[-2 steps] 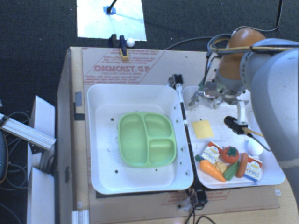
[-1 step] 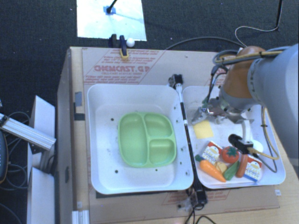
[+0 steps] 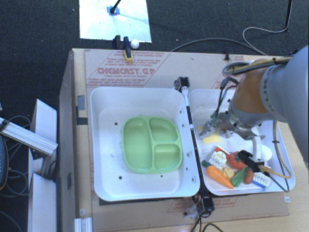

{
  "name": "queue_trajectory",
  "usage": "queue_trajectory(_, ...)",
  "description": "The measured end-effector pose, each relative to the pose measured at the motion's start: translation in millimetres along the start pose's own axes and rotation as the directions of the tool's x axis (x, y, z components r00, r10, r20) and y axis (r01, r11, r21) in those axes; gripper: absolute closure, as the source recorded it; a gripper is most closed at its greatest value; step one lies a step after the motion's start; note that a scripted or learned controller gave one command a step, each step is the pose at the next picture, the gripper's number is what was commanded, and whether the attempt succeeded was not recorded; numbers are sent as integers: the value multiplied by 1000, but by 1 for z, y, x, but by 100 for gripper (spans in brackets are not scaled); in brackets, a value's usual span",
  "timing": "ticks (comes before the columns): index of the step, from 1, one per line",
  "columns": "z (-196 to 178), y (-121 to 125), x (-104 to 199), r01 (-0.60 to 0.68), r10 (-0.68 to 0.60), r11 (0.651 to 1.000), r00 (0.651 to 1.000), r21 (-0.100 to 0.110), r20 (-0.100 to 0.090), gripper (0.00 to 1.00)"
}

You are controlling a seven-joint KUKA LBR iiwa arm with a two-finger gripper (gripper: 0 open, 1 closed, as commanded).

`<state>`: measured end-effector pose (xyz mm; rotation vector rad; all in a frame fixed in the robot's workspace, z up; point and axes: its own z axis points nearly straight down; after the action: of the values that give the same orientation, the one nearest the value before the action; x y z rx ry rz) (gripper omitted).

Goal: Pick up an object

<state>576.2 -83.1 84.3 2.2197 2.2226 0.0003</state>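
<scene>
Camera view
Arm: reaches from the right, low over the right bin [image 3: 200, 100].
Jaws [image 3: 211, 128]: state cannot be told; just above the yellow piece [image 3: 211, 139].
Candidates: carrot [image 3: 219, 176], tomato [image 3: 236, 160], heaped at the bin's near side.
Left bin [image 3: 106, 129]: green divided tray [image 3: 152, 144].
Table [image 3: 125, 71]: cardboard-topped; dark carpet around.

Dark carpet [image 3: 34, 28] around cardboard-topped bench [image 3: 145, 64]

The tabletop [image 3: 125, 66], a brown board printed with red lettering, carried two shallow white bins side by side: the left bin [image 3: 104, 144] and the right bin [image 3: 205, 100], touching.
</scene>
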Motion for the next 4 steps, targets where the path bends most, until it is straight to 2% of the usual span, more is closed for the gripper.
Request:
queue_trajectory(1,0,31,-8,3,-3,1000,1000,-2,0,0)
queue_trajectory(3,0,-1,-1,0,0,1000,1000,0,0,0)
queue_trajectory(4,0,37,0,2,-2,1000,1000,-2,0,0)
